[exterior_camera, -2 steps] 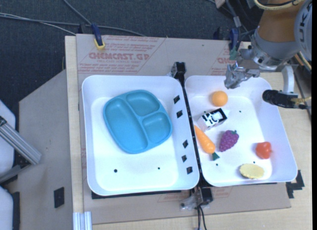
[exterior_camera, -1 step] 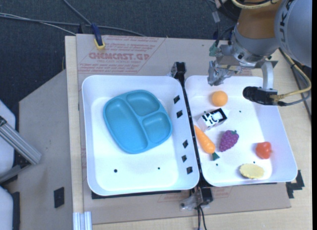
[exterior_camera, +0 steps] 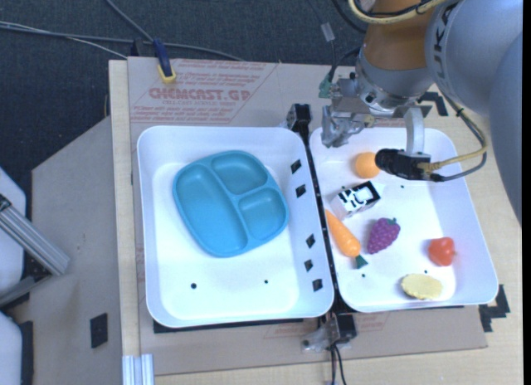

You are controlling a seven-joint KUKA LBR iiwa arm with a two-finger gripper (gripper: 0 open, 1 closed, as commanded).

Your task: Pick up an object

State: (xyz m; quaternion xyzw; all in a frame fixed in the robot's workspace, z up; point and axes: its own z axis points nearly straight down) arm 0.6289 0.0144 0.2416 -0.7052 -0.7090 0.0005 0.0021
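Objects: one carrot (exterior_camera: 343,235), one grapes (exterior_camera: 382,234), one tomato (exterior_camera: 441,250).

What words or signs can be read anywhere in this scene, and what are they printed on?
"CHEMCAST GP": large red letters on the brown board behind the bins.
Smaller red lines above and below it: too blurred to read.
Black-and-white block in the right bin: bold black marks, no readable word.

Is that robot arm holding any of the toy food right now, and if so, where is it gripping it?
Nothing shows in the gripper; it hangs above the right bin's far corner, apart from the orange fruit.
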